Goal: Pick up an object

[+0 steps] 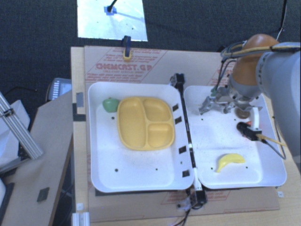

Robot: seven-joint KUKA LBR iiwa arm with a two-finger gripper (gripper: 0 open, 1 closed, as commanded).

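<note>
From the fixed camera above the bench, 2 shallow white bins sit side by side; the left bin [101,173] holds a yellow divided plate [145,123] with 3 compartments, and a small green object [110,104] lies touching the plate's far left edge; the right bin [273,173] holds a yellow banana [229,161] near its front, lying flat and well apart from the arm; the grey arm [277,74] reaches in from the right over the far part of the right bin; the gripper [211,105] hangs low there, its metal fingers spread apart with nothing between them; a small brown disc [242,113] shows just beside the wrist.
</note>
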